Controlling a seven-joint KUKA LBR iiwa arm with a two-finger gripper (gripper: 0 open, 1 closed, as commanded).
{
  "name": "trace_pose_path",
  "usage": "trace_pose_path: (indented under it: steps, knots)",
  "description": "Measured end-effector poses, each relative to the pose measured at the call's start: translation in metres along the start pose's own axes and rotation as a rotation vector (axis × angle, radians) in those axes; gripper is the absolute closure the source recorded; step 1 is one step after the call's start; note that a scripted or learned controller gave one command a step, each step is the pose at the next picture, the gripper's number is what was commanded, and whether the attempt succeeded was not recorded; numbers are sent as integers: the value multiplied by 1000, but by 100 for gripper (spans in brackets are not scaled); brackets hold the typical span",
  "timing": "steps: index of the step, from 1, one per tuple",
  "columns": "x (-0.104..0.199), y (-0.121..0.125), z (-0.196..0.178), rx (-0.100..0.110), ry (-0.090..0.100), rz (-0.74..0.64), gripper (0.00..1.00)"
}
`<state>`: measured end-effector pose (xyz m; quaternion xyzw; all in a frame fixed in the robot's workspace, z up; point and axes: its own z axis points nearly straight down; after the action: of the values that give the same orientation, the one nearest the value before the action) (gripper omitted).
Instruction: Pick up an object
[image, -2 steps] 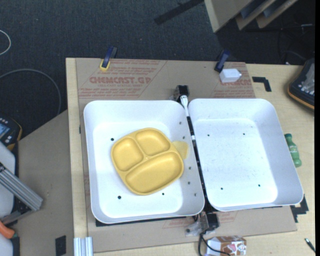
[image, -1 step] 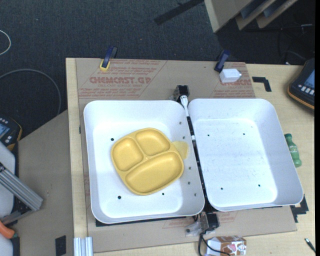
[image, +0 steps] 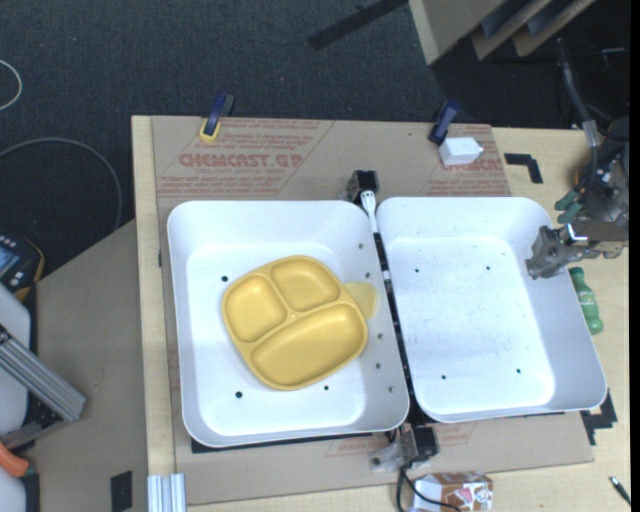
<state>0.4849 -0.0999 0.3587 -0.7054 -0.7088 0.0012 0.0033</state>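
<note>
Yellow divided plate (image: 294, 321), probably light, rigid, slippery plastic best pinched at its raised rim, lying flat in the left bin (image: 190, 300), well apart from the gripper (image: 553, 252) over the right bin's (image: 480, 300) far edge, jaws' state indiscernible.

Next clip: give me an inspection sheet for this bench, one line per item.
Surface: wooden bench bearing two white bins, left bin and right bin.
Job's things: yellow plastic three-compartment plate in the left bin.
Clutter: green object at the right bin's right rim; white block on the bench.
Grippers: gripper over the right bin's right edge; jaws state unclear.
Cables: thin cable on the dark floor.
Surroundings: blue clamps at the bench's far edge.
</note>
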Motion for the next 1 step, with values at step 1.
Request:
trace_pose_path:
  steps: [1]
  knots:
    - [-90,16,83,-4,-3,9,100]
